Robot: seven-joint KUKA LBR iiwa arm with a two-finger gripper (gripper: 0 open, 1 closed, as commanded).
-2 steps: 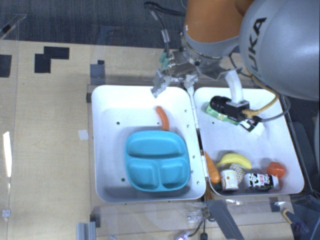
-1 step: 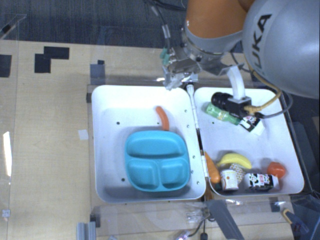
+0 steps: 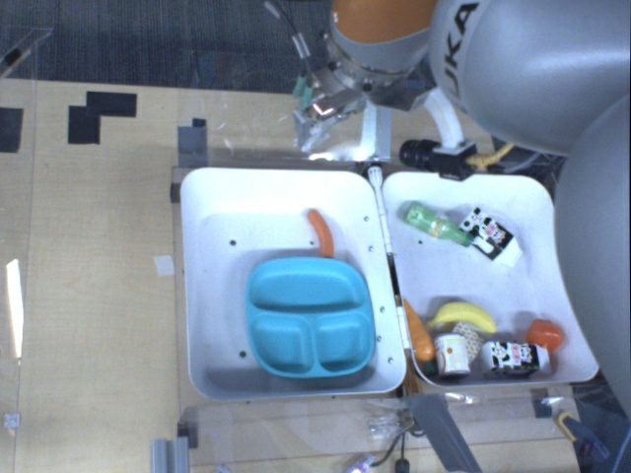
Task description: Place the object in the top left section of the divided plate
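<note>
Camera view: end effector (image 3: 320, 106) hangs above the bins' far edge, its opening impossible to tell, touching nothing visible.

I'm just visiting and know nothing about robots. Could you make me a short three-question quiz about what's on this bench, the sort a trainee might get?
1. True or false: the blue plate sits in the left bin.
2. What lies just beyond the plate's far edge? A) a banana B) a sausage C) a green bottle
3. Fill in: the banana lies in the ____ bin.

Key
1. True.
2. B: the sausage lies on the bin floor by the plate's far rim, not in any section. The green bottle is in the right bin.
3. Right, near the carrot that lies along its left wall.
</note>
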